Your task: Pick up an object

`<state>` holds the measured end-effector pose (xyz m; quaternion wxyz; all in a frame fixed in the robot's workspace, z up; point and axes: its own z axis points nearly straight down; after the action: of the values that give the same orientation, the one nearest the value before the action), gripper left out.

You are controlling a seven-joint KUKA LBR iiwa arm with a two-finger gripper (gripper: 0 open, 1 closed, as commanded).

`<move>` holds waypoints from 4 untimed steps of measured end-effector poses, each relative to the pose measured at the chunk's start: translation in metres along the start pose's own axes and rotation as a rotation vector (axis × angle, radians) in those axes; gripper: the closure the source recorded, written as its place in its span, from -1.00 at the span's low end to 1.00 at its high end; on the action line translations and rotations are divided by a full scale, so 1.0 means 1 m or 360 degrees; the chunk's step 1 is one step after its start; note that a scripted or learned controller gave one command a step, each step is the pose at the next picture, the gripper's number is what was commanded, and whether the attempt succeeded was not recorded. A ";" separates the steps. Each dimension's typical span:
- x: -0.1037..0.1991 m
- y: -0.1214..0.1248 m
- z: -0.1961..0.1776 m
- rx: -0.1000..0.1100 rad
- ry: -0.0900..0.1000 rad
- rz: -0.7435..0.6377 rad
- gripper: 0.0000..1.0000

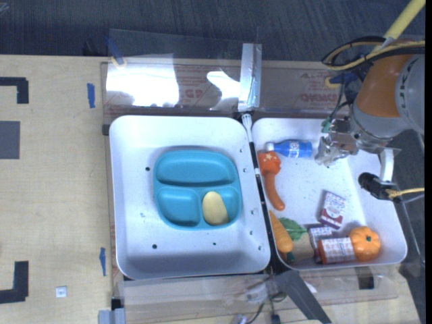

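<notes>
The end effector (331, 152) hangs over the back of the right bin (395, 245); whether it is spread or pressed together I cannot tell. Just beside it lies a blue-labelled bottle (291, 148), the likeliest target. This looks like the approach step; next it must line up over the bottle and descend.
</notes>
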<state>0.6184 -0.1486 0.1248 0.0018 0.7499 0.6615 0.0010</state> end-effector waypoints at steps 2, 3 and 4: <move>-0.037 -0.075 0.038 -0.0001 -0.0001 -0.0325 -1.00; -0.037 -0.072 0.026 -0.0012 -0.0003 -0.0323 1.00; -0.021 -0.095 0.036 -0.0008 -0.0002 0.0077 1.00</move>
<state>0.5221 -0.1577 0.0881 0.0041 0.7658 0.6431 0.0023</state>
